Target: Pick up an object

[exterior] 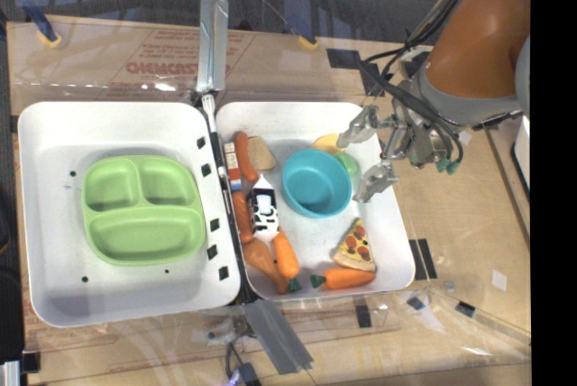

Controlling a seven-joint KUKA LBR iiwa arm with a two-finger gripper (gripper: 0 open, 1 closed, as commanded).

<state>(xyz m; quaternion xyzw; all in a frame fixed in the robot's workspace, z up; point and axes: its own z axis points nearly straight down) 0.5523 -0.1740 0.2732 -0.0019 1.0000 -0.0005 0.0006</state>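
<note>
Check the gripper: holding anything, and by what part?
Nothing held. The gripper is open above the right bin's right side, fingers spread with nothing between them, beside the blue bowl.

Matt white plastic bins (pixel 54 222), glossy blue plastic bowl (pixel 316 182), matt green plastic divided plate (pixel 141 209)

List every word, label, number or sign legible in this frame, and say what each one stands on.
Red printed lettering on the flat cardboard sheet behind the left bin: several lines, upside down and too blurred to read.
Black markings on the small white carton in the right bin: a pattern or a print, too small to tell.
The green divided plate, blue bowl and pizza slice toy bear no text that I can see.
</note>
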